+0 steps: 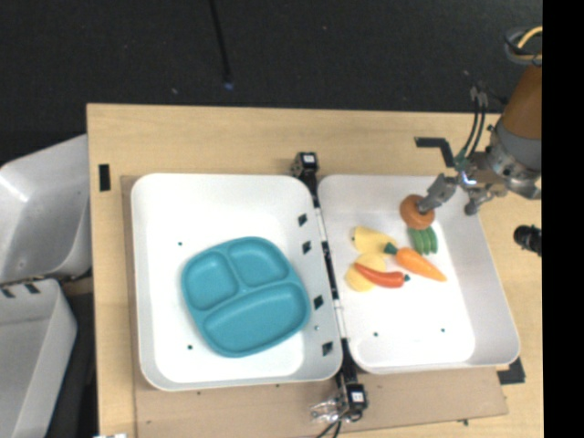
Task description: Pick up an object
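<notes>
Over the right bin's (488, 331) far edge, from the camera view, I am watching the end effector (449, 192) hanging just beside a small round orange piece (416, 212). Whether its fingers are apart or together I cannot tell. The orange piece is sitting near the bin's far right corner, touching a green piece (424, 239), with a carrot (421, 263), a red chili (380, 276) and two yellow pieces (370, 239) crowding close behind. I am worrying that a descent here clips the round piece off-centre and rolls it away, or snags its neighbours. The blue divided plate (245, 295) is lying in the left bin (151, 336), well apart from any trouble.
</notes>
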`<state>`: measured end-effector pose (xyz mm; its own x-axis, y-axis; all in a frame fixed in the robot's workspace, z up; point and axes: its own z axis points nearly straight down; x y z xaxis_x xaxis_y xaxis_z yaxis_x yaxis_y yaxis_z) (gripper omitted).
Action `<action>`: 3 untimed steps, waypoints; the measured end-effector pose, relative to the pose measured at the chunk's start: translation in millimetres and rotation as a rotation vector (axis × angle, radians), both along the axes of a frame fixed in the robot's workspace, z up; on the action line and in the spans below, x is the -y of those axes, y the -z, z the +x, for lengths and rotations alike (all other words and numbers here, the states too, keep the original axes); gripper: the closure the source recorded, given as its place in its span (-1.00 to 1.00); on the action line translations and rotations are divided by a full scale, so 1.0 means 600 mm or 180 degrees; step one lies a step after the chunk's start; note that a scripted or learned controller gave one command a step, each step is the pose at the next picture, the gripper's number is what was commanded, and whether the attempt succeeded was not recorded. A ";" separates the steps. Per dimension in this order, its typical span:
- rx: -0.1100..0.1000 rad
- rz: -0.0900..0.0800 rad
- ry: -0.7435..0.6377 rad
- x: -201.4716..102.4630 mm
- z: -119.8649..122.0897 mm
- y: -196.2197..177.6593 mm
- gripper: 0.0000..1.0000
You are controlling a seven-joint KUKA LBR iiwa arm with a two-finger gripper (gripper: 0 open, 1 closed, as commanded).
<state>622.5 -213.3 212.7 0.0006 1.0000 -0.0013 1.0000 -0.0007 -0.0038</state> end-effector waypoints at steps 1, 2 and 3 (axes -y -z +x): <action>0.0001 0.0002 -0.0003 -0.014 -0.006 0.088 -1.00; 0.0033 0.0012 0.0012 -0.013 -0.001 0.163 -1.00; 0.0082 -0.0008 0.0003 -0.010 0.006 0.132 1.00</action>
